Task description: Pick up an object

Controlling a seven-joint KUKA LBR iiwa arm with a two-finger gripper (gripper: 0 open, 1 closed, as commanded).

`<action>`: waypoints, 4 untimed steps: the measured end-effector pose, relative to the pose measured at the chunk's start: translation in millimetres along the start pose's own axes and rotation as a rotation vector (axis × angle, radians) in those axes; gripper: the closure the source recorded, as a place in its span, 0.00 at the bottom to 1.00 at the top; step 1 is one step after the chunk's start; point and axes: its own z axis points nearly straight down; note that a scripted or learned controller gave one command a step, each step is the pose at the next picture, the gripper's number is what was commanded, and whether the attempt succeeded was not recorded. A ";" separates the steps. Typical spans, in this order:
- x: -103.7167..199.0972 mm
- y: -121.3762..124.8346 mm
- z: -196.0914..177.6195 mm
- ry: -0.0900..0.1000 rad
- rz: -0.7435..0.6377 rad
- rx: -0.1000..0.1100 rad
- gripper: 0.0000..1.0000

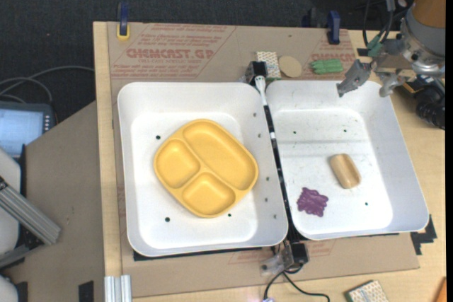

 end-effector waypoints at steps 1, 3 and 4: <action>-70.6 -33.7 69.0 0.001 0.007 0.009 0.00; -62.6 -49.0 188.9 -0.002 0.001 -0.004 1.00; -62.6 -49.3 189.6 -0.001 0.001 -0.003 0.00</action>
